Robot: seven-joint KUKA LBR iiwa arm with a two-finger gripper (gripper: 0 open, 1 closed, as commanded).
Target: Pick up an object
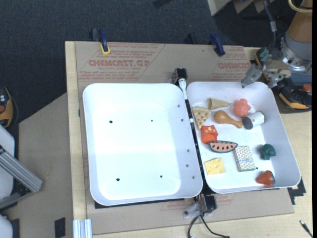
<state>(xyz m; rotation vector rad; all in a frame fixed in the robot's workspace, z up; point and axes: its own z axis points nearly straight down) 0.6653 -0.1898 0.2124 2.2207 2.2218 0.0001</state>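
Gripper (257, 73) above far right corner of right bin (286, 133), fingers apart, nothing between. In that bin: cone (217, 103), drumstick (227, 117), watermelon slice (223, 146), cheese (214, 166), strawberry (266, 178). Left bin (89, 133) beside.

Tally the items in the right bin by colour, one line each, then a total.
Red or pink: 4
Tan or orange-brown: 3
Yellow: 1
Green: 1
White or pale: 2
Total: 11
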